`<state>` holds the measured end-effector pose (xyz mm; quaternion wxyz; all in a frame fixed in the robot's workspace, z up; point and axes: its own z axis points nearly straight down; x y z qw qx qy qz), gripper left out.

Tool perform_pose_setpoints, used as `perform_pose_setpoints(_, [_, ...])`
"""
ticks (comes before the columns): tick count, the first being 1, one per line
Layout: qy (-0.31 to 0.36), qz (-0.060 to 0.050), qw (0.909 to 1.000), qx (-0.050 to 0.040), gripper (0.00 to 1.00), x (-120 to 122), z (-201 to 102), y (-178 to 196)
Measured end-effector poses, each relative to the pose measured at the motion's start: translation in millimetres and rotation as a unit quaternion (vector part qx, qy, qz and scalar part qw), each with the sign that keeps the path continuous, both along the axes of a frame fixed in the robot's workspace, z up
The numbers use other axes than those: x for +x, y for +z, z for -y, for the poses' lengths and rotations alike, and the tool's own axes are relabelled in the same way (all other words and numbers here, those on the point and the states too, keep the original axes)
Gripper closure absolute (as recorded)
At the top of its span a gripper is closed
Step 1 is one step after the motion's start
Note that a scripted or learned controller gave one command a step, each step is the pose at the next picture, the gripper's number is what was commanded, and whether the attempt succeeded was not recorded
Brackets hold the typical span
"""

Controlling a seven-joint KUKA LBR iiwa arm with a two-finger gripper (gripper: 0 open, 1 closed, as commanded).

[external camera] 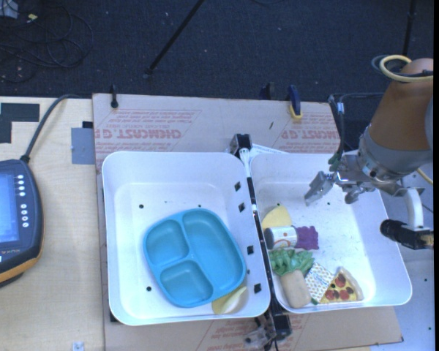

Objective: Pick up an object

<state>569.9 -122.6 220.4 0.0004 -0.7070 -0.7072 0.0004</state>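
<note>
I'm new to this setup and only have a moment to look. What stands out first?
The bright blue divided tray in the left bin stands out first. Next, a cluster of toy food sits in the right bin, including a pizza slice and green leaves. The grey and orange arm hangs its gripper above that bin's far end.

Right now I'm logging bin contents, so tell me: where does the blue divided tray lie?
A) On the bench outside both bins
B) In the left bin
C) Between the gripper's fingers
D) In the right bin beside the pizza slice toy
B: the blue divided tray lies flat on the floor of the left bin, while the pizza slice toy sits in the right bin and the gripper hovers over that bin.
</note>
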Motion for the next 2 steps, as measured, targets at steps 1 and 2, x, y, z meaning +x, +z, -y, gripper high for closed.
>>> perform_pose_setpoints(1, [0.0, -0.001, 1.0, 0.0009, 0.0, -11, -2, -138])
perform_pose_setpoints(2, [-0.003, -0.001, 1.0, 0.002, 1.0, -9, 0, -122])
